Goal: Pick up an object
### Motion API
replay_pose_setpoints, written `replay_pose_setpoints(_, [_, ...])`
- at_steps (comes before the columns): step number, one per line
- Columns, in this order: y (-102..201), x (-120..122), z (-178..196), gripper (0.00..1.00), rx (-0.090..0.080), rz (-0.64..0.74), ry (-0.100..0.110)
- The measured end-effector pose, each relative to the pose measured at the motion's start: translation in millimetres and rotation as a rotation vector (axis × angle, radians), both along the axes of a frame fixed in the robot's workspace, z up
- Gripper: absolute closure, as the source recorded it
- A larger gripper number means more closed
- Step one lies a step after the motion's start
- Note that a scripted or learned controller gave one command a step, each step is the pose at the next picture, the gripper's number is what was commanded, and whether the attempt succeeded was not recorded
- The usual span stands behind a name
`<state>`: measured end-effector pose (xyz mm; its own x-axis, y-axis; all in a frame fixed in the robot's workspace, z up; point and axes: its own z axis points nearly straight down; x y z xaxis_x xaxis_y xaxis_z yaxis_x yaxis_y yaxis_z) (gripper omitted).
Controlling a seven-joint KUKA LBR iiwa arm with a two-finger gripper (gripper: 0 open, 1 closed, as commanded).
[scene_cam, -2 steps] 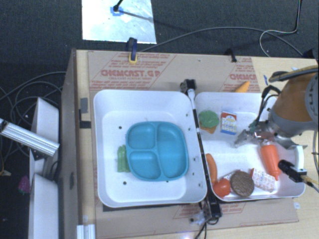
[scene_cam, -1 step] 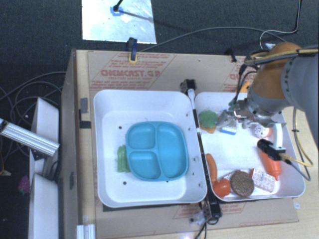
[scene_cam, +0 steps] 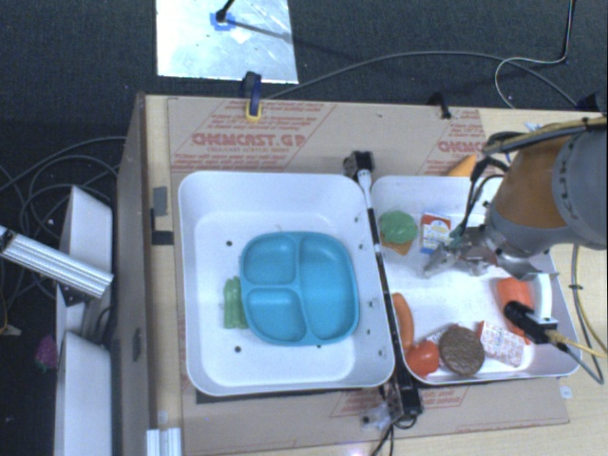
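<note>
The gripper [scene_cam: 445, 255] hung low in the right bin [scene_cam: 546, 373], just beside the small carton [scene_cam: 435, 230]. Nothing looked lifted yet, and I could not tell the claw's state.

Right bin [scene_cam: 560, 373] holds the candidate objects. Green round item [scene_cam: 398, 226] at upper left corner, small red-and-white carton [scene_cam: 435, 232] just beside it. Orange carrot [scene_cam: 403, 317] along left wall; red tomato [scene_cam: 424, 357] below it, touching brown round disc [scene_cam: 462, 350]. Patterned packet [scene_cam: 502, 344] beside disc. Orange piece [scene_cam: 514, 293] at right.
</note>
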<state>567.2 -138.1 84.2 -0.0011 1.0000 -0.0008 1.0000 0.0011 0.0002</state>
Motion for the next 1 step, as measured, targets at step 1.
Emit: replay_pose_setpoints(1, [20.3,73.8,1.3,0.0,0.001,0.003,-0.004])
